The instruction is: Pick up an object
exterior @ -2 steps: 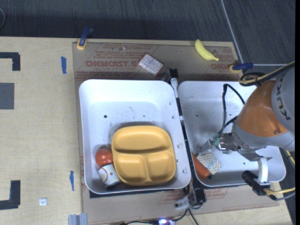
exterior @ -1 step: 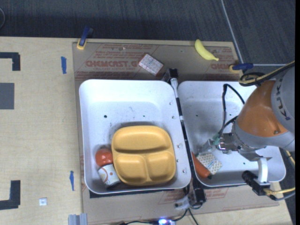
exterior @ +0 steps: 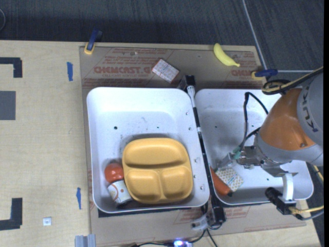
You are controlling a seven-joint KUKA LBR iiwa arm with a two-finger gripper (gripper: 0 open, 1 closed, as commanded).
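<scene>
The arm is reaching down into the right bin [exterior: 303,189], its gripper [exterior: 230,164] hovering just above an orange object [exterior: 220,185] with a checkered patch in the near-left corner. This looks like the approach before a grasp. Whether the gripper is released or clenched, I cannot tell. The next move is calling for a straight descent onto that object

An orange object with a checkered patch [exterior: 224,180] lies in the right bin's near-left corner.
</scene>
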